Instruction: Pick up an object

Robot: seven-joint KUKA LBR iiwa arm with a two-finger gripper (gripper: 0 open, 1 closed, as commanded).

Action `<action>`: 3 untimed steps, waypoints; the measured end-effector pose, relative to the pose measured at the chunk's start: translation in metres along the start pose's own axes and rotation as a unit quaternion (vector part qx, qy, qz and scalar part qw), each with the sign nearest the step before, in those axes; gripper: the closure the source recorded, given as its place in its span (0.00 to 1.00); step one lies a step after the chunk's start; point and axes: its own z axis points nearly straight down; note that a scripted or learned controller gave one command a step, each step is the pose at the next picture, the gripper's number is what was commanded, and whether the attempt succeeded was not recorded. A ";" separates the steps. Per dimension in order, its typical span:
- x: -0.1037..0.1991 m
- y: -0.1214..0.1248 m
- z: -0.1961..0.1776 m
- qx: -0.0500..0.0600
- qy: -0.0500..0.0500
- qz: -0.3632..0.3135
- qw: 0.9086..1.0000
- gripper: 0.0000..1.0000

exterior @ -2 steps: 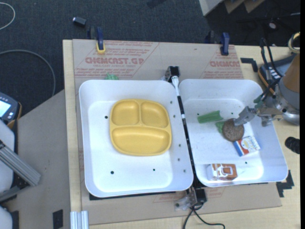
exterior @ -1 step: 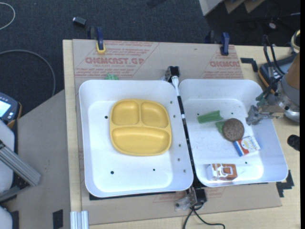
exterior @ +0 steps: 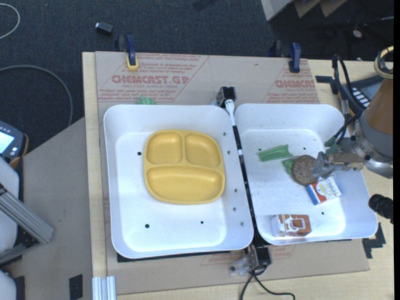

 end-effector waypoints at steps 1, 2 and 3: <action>0.089 -0.007 0.036 0.001 0.001 -0.002 1.000 1.00; 0.129 -0.006 -0.082 -0.005 -0.001 -0.001 1.000 1.00; 0.198 -0.006 -0.142 -0.005 -0.001 -0.002 1.000 1.00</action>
